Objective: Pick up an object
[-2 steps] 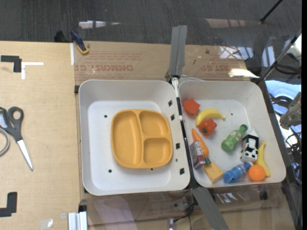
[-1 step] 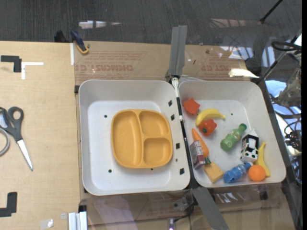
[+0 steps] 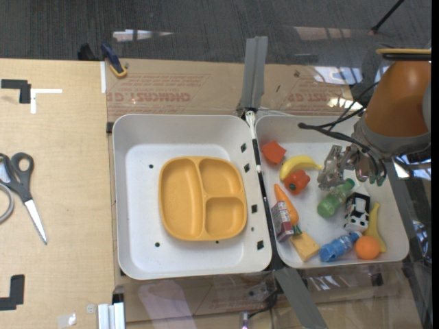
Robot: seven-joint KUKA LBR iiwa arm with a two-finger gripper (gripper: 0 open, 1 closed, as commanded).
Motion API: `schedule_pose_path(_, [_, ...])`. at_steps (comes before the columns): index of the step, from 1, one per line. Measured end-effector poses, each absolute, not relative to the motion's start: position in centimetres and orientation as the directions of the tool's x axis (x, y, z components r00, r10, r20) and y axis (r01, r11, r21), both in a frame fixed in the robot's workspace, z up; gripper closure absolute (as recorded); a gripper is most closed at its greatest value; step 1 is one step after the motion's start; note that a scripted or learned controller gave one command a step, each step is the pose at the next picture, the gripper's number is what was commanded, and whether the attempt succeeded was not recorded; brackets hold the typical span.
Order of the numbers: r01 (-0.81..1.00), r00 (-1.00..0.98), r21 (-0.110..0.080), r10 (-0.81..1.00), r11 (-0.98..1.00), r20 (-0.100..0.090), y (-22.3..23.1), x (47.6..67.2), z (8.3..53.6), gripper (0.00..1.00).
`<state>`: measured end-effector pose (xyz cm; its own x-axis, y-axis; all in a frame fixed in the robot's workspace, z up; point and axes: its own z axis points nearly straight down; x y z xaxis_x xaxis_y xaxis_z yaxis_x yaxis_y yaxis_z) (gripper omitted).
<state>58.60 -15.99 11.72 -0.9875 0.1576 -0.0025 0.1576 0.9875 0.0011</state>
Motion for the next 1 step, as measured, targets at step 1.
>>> schedule_pose_path(1, [-0.012, -1.000, -0.001, -0.012, 1.000, -0.007, -22.15, 58.00, 9.38, 1.00])
